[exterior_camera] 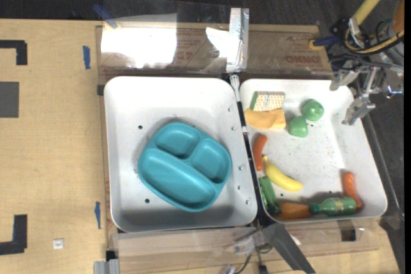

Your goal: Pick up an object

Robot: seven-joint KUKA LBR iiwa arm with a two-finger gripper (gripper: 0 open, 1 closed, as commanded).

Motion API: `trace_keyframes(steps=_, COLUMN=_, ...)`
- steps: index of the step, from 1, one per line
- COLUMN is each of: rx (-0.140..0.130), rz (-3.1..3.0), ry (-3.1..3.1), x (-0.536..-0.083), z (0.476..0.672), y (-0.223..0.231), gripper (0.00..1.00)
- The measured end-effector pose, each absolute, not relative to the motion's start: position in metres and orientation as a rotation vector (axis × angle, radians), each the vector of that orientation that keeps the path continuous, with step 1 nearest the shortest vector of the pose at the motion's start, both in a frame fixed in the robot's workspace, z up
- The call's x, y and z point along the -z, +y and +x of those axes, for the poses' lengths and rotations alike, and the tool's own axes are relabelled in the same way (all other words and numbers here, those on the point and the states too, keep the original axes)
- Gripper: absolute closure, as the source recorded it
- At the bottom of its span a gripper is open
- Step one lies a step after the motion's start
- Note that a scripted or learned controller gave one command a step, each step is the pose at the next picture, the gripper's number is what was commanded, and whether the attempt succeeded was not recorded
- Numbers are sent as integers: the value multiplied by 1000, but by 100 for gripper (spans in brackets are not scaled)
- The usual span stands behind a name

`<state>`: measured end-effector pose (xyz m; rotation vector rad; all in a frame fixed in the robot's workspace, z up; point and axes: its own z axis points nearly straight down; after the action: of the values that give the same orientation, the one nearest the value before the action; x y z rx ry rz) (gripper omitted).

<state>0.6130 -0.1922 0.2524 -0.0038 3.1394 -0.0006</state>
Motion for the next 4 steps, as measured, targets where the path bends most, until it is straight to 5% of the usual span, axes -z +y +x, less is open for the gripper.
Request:
trace_keyframes(steps=1, rx=-7, rz=-302, ry=3134, x=-103, z=602, y=-196, gripper=0)
trace_keyframes(steps=2, rx=-2, rz=-141, ry=3128, x=-89, z=609, y=-117, gripper=0)
trace_keyframes(steps=3, rx=14, rz=-325, ry=3116, x=-90, z=604, y=-105, gripper=0)
trace_keyframes(steps=4, rx=10, rz=-330, ry=3105, x=-101, z=608, y=-101, gripper=100)
